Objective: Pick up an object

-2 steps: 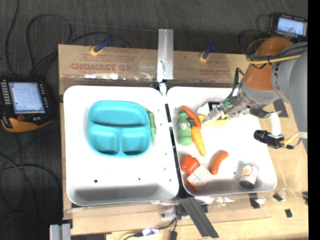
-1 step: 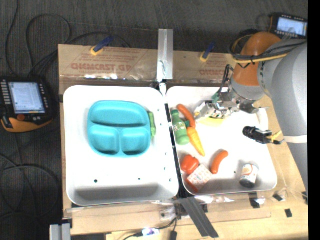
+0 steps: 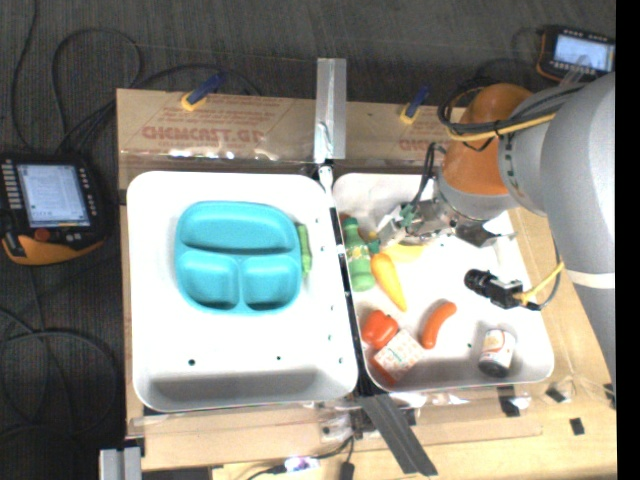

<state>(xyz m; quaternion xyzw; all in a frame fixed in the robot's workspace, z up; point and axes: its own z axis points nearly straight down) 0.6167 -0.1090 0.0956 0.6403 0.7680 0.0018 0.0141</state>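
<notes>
The gripper [image 3: 408, 218] sits low in the upper left part of the right bin [image 3: 535, 363], near the toy carrot [image 3: 389, 279] and a yellow piece [image 3: 408, 251]. Judged from here, a good pick means choosing one toy, centring over it and descending straight, clear of the bin wall and green toys [image 3: 354, 251]. The wrist hides the jaws; whether they are apart, together or hold anything cannot be told.
</notes>
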